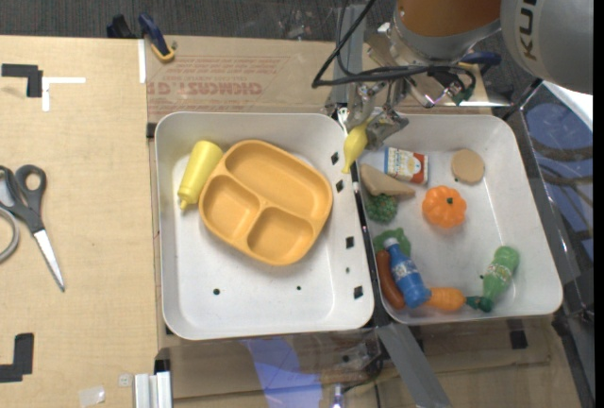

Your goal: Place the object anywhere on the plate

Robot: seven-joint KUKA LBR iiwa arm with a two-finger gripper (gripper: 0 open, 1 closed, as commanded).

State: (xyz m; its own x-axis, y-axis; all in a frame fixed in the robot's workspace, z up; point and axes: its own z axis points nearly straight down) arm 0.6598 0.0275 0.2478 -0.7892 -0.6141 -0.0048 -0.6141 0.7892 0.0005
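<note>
You had the grey arm with its orange band reaching in from two o'clock, and its jaws (370, 125) hung over the seam between the two shallow white bins. A small yellow banana-shaped toy (354, 147) hung below them, its upper end up among the fingers, so they looked clamped on it; its lower tip pointed down toward the divider.

In the left white bin (255, 312) you had the orange three-compartment plastic plate (265, 201), sitting tilted in the upper half of the bin, well toward nine o'clock of the banana toy. Touching the plate's ten o'clock edge lay a yellow squeeze bottle (196, 172).

In the right white bin (528, 208) you had a small white and red carton (407, 165) near twelve o'clock, a round tan biscuit-like disc (467, 166) just beside it at three o'clock, a tan wedge (385, 181), a green broccoli-like piece (382, 207), and an orange toy pumpkin (444, 207) near the centre. Toward six o'clock lay a blue bottle (408, 273), a red sausage-like piece (388, 284), an orange carrot (451, 299) and a green bottle (499, 271).

On the bench at nine o'clock you had grey-handled scissors (31, 212).
</note>
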